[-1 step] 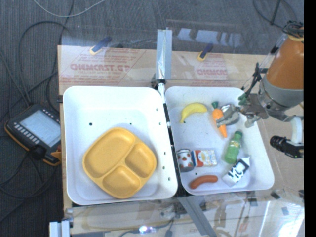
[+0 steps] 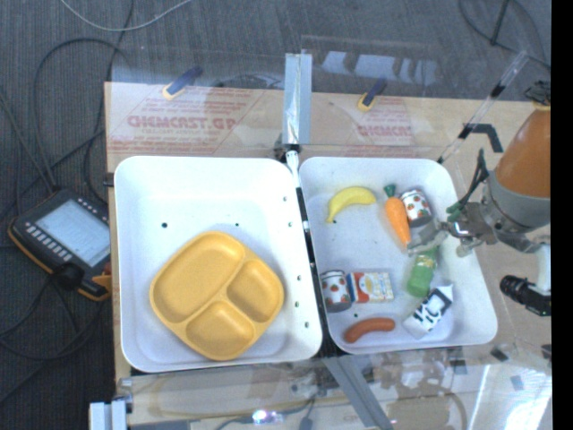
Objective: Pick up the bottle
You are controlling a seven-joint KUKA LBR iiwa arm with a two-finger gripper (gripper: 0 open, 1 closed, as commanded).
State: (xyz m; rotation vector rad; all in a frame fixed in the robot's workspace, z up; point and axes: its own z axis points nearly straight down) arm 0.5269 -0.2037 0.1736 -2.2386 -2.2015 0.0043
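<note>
Green bottle (image 2: 422, 275) lying in my right bin (image 2: 466, 195)

It rests between the carrot (image 2: 397, 219) and the carton (image 2: 431, 310); my gripper (image 2: 440, 232) hovers just above it, and I can't tell how the jaws stand.

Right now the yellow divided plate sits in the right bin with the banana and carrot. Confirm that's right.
Not right. The camera view shows the yellow divided plate in the left bin. The banana and carrot lie in the right bin, with the green bottle.
</note>
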